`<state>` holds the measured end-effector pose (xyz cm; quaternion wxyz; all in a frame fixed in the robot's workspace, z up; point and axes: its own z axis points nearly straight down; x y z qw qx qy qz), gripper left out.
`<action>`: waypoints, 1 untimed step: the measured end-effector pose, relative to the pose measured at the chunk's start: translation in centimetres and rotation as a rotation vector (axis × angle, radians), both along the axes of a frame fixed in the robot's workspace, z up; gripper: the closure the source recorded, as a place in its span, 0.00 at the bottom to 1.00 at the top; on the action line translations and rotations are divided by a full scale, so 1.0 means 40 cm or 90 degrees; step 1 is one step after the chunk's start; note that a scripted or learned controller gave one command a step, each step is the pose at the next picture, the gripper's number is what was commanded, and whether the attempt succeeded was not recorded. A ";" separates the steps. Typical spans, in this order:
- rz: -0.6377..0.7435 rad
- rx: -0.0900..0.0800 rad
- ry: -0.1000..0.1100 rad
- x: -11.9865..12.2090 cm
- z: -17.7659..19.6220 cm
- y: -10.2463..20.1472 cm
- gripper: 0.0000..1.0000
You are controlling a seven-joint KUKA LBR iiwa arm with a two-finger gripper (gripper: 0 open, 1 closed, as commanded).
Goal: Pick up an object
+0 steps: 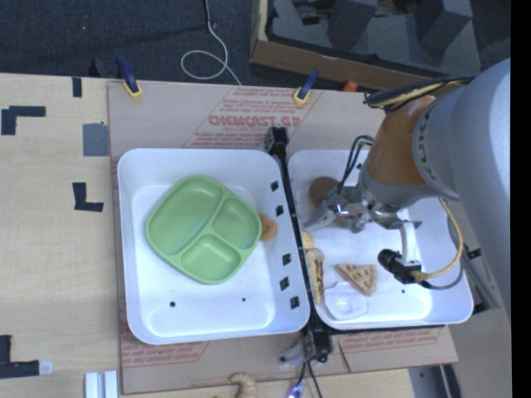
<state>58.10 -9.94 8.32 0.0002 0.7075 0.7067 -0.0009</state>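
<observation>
Far to the left of the jaws, a green divided plate (203, 229) lies in the left bin (137, 305), with a small orange piece (268, 227) at its right edge. In the right bin (448, 309), the jaws (332, 214) hang low beside a brown round object (322, 191); whether they are spread or pressed together I cannot tell. Below them lie a waffle wedge (358, 277) and a white piece (344, 305). Nothing looks lifted yet, so the pick seems undone.

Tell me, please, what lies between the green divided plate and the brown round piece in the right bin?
In the camera view, between the green divided plate and the brown round piece runs the black divider where both bins meet.
</observation>
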 end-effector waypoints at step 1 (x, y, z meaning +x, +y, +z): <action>0.001 0.001 0.001 0.166 -0.004 -0.014 0.00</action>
